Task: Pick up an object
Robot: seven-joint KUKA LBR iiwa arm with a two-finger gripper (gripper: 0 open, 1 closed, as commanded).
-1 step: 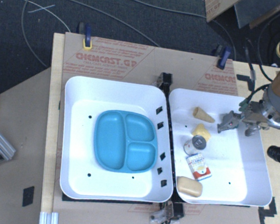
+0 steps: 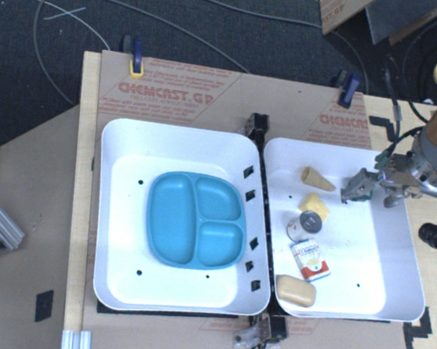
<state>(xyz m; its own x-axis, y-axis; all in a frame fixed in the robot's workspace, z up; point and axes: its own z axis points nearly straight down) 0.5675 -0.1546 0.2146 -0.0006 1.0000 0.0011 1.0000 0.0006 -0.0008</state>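
My gripper (image 2: 373,190) hangs over the upper right part of the right bin (image 2: 383,253), its fingers spread open with nothing between them. Left of it in that bin lie a tan wedge (image 2: 317,179), a yellow round piece (image 2: 314,204), a small grey can (image 2: 305,224), a red and white packet (image 2: 309,261) and a tan oval lump (image 2: 296,291) at the bin's front left corner. The wedge is the closest to the gripper, a little to its left.
The left bin (image 2: 118,221) holds a blue divided tray (image 2: 197,219). Black clips run along the divider (image 2: 255,214) between the bins. Clamps (image 2: 137,55) hold the board at the back. The right half of the right bin is bare.
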